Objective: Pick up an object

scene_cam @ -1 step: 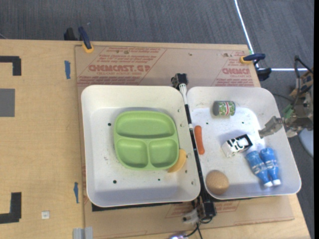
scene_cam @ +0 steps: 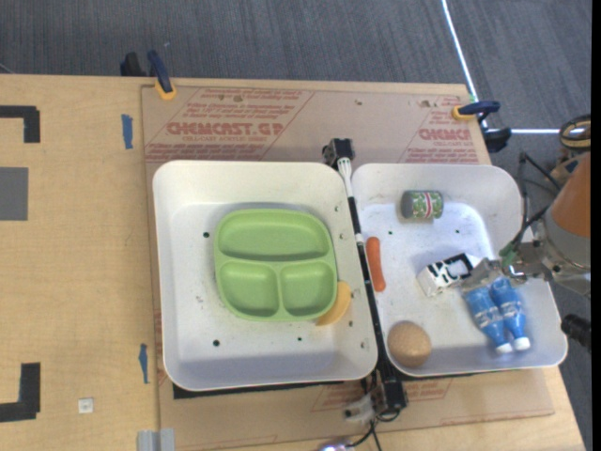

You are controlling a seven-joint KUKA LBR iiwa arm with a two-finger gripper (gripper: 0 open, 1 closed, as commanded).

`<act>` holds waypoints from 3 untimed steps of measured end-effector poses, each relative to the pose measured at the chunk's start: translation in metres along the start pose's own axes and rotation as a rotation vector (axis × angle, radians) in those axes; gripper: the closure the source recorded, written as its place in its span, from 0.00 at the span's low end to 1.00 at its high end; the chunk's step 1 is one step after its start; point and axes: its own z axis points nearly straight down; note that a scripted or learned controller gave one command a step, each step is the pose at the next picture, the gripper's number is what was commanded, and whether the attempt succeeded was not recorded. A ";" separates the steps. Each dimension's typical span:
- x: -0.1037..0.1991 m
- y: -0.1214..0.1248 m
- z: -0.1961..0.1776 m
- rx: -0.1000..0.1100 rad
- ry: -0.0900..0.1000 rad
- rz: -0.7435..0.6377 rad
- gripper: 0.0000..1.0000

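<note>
The surface (scene_cam: 75, 252) is a light wooden bench standing on grey carpet, with a brown cardboard sheet (scene_cam: 310, 120) clamped over it and two shallow white bins set side by side on the sheet. The left bin (scene_cam: 178, 252) holds a green divided plate (scene_cam: 275, 263), with a small yellow piece (scene_cam: 335, 306) resting at the plate's lower right edge. The right bin (scene_cam: 470, 195) carries the loose items, presumably gathered there so that the arm entering from the right has them within reach: a green-labelled can (scene_cam: 422, 205) lying on its side near the far wall, an orange carrot-like stick (scene_cam: 376, 263) along the left wall, a tan rounded object (scene_cam: 408, 342) at the near edge, a black-and-white object (scene_cam: 448, 272) near the centre, and a blue twin-tube pack (scene_cam: 498, 316) at the right. The pincer (scene_cam: 496, 271) sits low in the right bin, between the black-and-white object and the upper end of the blue twin-tube pack, just beside both. Its degree of opening cannot be determined, and no object is seen held in it. The likely target is the blue twin-tube pack: its long axis runs diagonally from upper left to lower right, with the white caps pointing toward the bin's near right corner. The carrot-like stick lies roughly parallel to the divider between the bins.
</note>
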 end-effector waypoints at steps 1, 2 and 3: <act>0.045 -0.015 0.040 0.000 0.000 -0.435 0.00; 0.044 -0.013 0.029 -0.007 -0.004 -0.434 1.00; 0.044 -0.013 0.029 -0.006 -0.004 -0.434 0.00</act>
